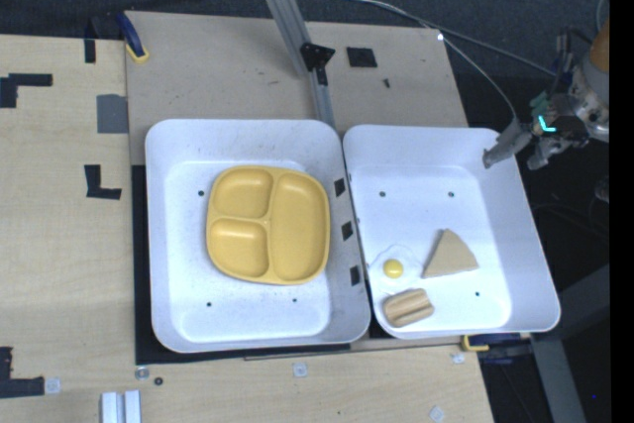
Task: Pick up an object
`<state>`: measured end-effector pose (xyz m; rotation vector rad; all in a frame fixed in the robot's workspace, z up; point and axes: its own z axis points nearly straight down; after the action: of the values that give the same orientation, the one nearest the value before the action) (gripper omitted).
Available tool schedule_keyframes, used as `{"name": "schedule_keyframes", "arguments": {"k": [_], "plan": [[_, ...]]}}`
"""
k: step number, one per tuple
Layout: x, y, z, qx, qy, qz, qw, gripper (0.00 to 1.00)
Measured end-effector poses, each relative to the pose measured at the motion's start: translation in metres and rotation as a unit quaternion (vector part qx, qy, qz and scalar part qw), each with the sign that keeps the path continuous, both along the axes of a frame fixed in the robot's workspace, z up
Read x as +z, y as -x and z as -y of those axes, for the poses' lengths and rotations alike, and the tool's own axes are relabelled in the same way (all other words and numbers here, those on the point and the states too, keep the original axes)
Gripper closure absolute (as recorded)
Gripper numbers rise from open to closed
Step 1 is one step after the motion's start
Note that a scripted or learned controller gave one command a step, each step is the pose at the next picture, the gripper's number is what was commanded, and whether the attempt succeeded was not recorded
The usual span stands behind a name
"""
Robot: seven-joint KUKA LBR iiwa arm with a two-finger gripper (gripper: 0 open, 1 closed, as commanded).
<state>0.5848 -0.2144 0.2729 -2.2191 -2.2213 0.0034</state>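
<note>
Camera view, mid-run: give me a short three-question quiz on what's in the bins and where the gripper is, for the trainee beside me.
1. Multiple choice: which bin holds the yellow divided plate? A) left bin B) right bin
2. True or false: the gripper sits directly above the tan wedge.
3. Fill in: the tan cylinder lies nearest the ____ corner of the right bin.

Key
1. A: the plate lies in the left bin.
2. False: the gripper is at the right bin's upper right rim, well away from the wedge.
3. Lower left, just below the small yellow round piece.
</note>
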Motion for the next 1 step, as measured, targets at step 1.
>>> {"name": "schedule_keyframes", "arguments": {"k": [1], "plan": [[0.0008,-0.0004,0.0000,0.000,0.0002,0.001,1.0000,0.00]]}}
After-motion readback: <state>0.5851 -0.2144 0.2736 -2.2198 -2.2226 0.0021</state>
